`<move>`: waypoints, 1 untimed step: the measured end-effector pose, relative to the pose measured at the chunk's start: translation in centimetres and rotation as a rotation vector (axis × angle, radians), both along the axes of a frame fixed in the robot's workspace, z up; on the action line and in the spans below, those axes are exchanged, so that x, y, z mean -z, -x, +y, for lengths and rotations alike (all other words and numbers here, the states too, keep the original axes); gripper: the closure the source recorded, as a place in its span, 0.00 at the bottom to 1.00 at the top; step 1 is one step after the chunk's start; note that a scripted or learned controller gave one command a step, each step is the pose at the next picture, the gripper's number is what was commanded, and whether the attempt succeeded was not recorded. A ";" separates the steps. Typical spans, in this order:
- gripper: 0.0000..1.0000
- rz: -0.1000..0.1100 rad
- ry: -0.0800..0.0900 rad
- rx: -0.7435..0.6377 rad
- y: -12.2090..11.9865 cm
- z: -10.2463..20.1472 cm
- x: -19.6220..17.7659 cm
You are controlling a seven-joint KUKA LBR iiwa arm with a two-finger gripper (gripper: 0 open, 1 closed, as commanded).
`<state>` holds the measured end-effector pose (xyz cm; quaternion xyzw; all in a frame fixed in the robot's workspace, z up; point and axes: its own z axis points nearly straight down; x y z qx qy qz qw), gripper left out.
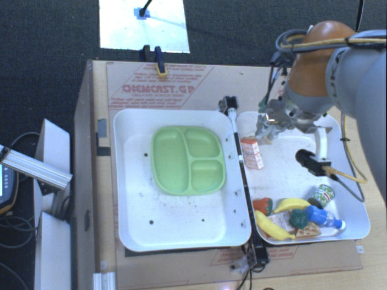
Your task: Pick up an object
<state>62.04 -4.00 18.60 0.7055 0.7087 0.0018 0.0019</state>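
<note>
**A:** Starting at the near edge, right bin (357,222): there's a real pile-up in its near corner. One banana (271,227) lies along the near wall, a second banana (291,205) sits just behind it, and a red item (262,205) is tucked at the left end against the divider.

**B:** And right of those, a blue bottle (323,217) lying on its side, a dark green lump (299,219) touching it, and a small green-and-white can (324,194) just beyond. What's under the bananas?

**A:** Some flat printed piece; too small to tell. Moving further in, the middle of that bin's floor is bare and speckled.

**B:** Across in the left bin (133,222), a green divided plate (187,160) sits about centre, three compartments, lying flat.

**A:** Back to the right bin, far left part: a small red-and-white carton (252,152) stands near the divider, well apart from the pile.

**B:** And the arm?

**A:** Reaching in from the right, orange band high up. The jaws (266,130) hang just beyond the carton, over the bin's far left corner. Whether they're wide or narrow, I cannot tell, and nothing is visible between them.

**B:** Far end of the surface (175,86)?

**A:** Brown board with red lettering, a blue-and-yellow clamp (159,61) on its far edge.
</note>
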 end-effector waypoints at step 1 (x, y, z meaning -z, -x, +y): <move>1.00 0.000 0.002 0.001 -4.1 3.6 -3.5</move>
